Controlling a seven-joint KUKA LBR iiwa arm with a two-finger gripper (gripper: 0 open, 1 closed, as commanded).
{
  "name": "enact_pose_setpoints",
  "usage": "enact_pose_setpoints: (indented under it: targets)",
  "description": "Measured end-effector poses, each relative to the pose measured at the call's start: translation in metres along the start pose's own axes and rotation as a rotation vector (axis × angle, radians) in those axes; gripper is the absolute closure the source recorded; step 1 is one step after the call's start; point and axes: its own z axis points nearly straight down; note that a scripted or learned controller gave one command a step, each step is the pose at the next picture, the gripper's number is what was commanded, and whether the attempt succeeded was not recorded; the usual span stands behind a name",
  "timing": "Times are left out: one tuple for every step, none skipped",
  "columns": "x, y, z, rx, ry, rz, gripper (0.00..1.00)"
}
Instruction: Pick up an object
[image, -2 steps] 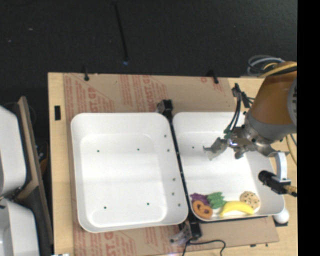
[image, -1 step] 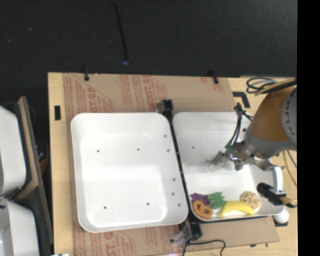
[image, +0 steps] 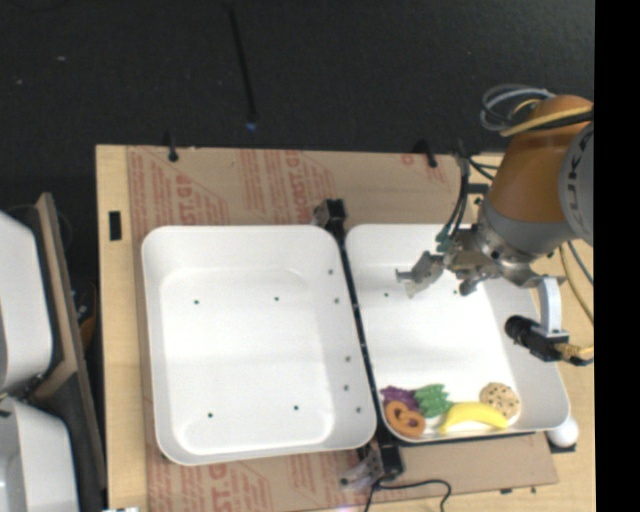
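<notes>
In the right bin (image: 430, 330), several toy foods lie along the near edge: purple grapes (image: 397, 396), an orange piece (image: 405, 421), a green leafy piece (image: 434, 398), a yellow banana (image: 470, 418) and a round cookie (image: 499, 400). My gripper (image: 440, 276) hangs over the far part of the same bin, well away from the toys. It is open, and nothing sits between its fingers (image: 416, 272). The orange-banded wrist (image: 535, 190) rises behind it at the right.
The left bin (image: 250, 340) lies beside the right one, with a thin divider (image: 352, 320) between them. Both rest on a cardboard sheet (image: 230, 185). A black fitting (image: 535, 337) sticks out at the right bin's right rim. White containers (image: 20, 300) stand at far left.
</notes>
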Motion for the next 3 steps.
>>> enact_pose_setpoints:
  targets:
    - [-0.047,-0.008,0.065,0.014,0.000,0.009,0.00]
    - [0.035,0.018,0.000,0.003,0.001,-0.002,0.00]
    - [0.030,0.017,-0.008,0.008,0.000,0.005,1.00]
